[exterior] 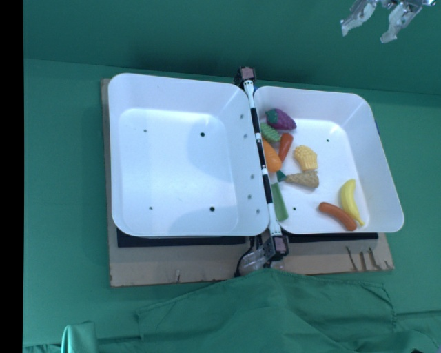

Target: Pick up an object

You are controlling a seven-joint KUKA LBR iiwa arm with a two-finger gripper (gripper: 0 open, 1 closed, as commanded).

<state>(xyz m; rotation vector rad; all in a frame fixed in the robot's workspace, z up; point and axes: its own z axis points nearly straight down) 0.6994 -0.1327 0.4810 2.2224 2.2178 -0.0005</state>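
Overhead, the hand hangs with fingers apart and nothing between them, well clear of the right bin, where the toy food, like the banana, waits for picking.

Robot lab bench: green cloth backdrop, twin white bins on cardboard base.
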